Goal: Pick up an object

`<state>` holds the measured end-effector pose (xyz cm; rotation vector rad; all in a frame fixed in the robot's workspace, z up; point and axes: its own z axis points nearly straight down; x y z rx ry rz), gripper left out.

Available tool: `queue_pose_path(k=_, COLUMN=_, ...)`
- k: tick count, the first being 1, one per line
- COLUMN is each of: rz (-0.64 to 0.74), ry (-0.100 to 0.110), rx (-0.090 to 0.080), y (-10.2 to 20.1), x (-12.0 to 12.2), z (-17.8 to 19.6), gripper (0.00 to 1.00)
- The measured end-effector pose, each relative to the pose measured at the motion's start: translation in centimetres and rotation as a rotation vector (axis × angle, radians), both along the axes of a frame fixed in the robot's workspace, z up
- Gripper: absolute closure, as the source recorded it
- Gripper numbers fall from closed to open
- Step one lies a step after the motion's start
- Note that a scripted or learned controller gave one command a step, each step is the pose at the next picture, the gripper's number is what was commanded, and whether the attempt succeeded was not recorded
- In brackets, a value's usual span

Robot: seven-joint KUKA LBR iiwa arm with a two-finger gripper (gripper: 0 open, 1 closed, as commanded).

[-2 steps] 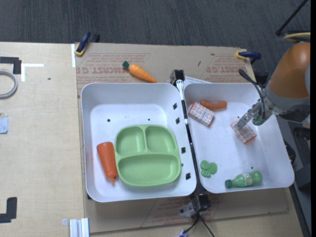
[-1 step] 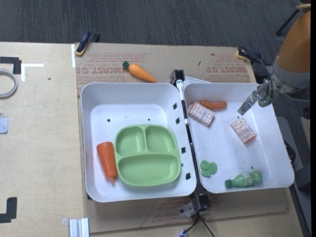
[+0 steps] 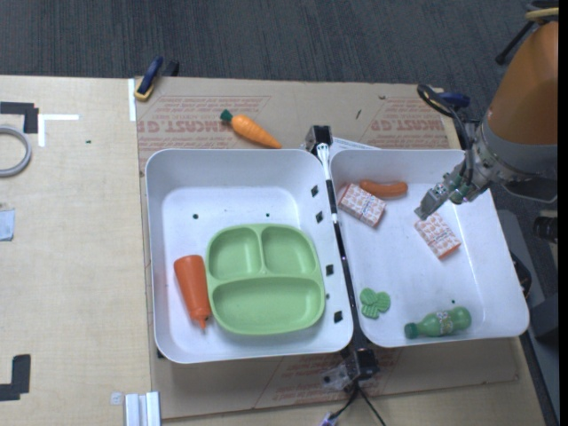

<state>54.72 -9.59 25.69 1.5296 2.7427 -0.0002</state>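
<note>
My gripper hangs over the upper right part of the right bin, reaching in from the right. It is just above and left of a pink patterned box and nothing shows in its grasp. A second pink patterned box and an orange-red sausage lie to its left near the bin's back wall. A green leafy piece and a green bottle lie near the front wall.
The left bin holds a green divided plate and an orange carrot-like piece. A toy carrot lies on the cardboard behind the bins. A blue clip sits at the cardboard's back left corner.
</note>
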Motion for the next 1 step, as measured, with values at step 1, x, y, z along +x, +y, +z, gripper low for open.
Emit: queue_pose_path(k=1, rz=-0.059, ry=0.001, rx=0.0, y=4.9, x=-4.29, z=1.28, gripper=1.0)
